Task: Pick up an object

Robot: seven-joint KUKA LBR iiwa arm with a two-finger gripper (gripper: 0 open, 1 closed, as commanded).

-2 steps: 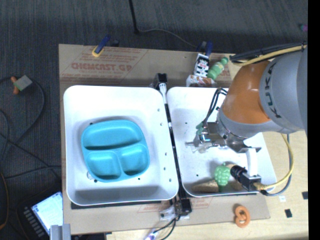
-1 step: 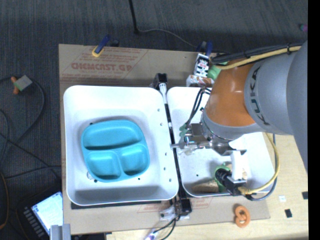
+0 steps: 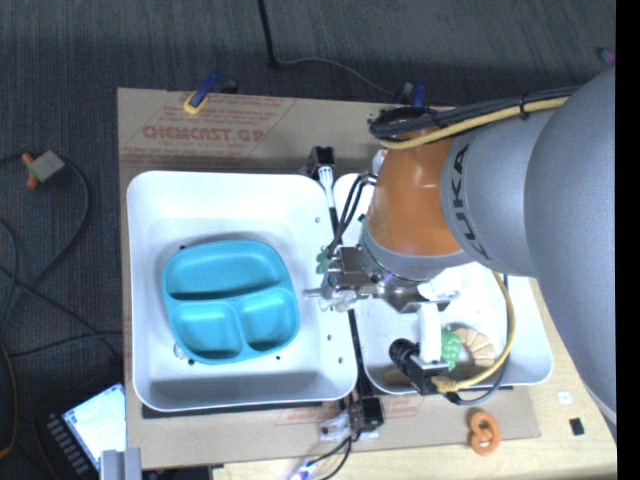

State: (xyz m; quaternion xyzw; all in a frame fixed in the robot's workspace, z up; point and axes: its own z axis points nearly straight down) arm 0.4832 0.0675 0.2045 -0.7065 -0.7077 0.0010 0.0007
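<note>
two shallow white bins are sitting side by side on the bench [image 3: 160,158]. a blue divided plate [image 3: 232,301] is lying near the middle of the left bin [image 3: 150,373]. the grey arm [image 3: 560,198] is reaching over the right bin [image 3: 530,366], with its gripper [image 3: 338,286] hanging at the rim between the bins; whether it is apart or together, i cannot tell. a green and tan object [image 3: 464,348] is peeking out from under the arm in the right bin. an orange ring [image 3: 483,430] is lying on the bench just outside it.

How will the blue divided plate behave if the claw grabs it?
The blue divided plate looks like moulded plastic, probably stiff and light. Its smooth rim may slip. Lying flat in the left bin, it should slide rather than tip.
</note>
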